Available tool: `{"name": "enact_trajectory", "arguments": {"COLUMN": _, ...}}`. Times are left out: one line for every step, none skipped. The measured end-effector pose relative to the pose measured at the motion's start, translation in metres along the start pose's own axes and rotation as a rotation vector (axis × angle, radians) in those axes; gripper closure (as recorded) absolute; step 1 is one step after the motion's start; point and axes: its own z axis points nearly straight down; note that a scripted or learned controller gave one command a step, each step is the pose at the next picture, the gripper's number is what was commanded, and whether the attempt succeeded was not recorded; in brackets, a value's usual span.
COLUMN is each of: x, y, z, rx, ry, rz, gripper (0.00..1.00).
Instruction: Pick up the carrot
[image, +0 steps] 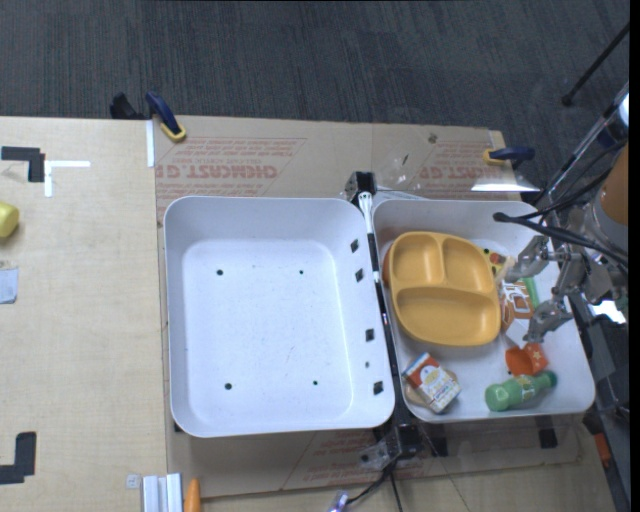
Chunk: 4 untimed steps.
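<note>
Nearest, a green bottle (518, 391) lies just beside the carrot (527, 357), probably a light, stiff, smooth toy best pinched mid-body. Tool (540, 290) state: cannot tell.

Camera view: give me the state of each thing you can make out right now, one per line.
Yellow divided plate: upright in the right bin, nothing on it.
Carrot: lying near the right wall, under the tool, not lifted.
Green bottle: on its side.
Small carton: lying flat.
Left bin: level on the bench.
</note>
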Motion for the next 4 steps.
{"name": "enact_trajectory", "arguments": {"x": -0.041, "y": 0.000, "z": 0.117, "rx": 0.000, "ry": 0.001, "rz": -0.028, "gripper": 0.00}}
{"name": "enact_trajectory", "arguments": {"x": -0.078, "y": -0.043, "z": 0.129, "rx": -0.001, "ry": -0.008, "rz": -0.072, "gripper": 0.00}}
{"name": "enact_trajectory", "arguments": {"x": -0.100, "y": -0.044, "z": 0.130, "rx": -0.004, "ry": -0.004, "rz": -0.238, "gripper": 0.00}}
{"name": "enact_trajectory", "arguments": {"x": -0.014, "y": -0.048, "z": 0.131, "rx": 0.000, "ry": -0.003, "rz": -0.347, "gripper": 0.00}}
